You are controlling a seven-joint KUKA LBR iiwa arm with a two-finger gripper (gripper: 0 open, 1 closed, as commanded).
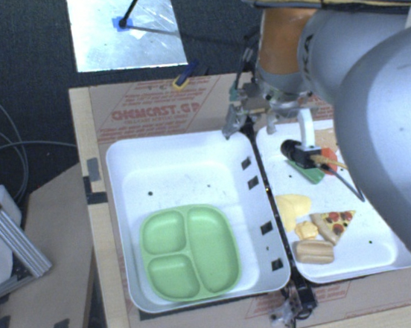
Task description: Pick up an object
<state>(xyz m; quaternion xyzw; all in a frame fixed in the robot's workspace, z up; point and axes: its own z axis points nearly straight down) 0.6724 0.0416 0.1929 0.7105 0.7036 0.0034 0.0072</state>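
Two-finger gripper (271, 117) hangs over the bins' far divider, nothing visibly between its fingers; aperture cannot be told. Candidate yellow wedge-shaped toy (292, 204) lies in the shallow white right-hand bin (375, 253) (untouched).

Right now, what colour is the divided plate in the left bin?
Pale green, the divided plate, seen in the camera view.
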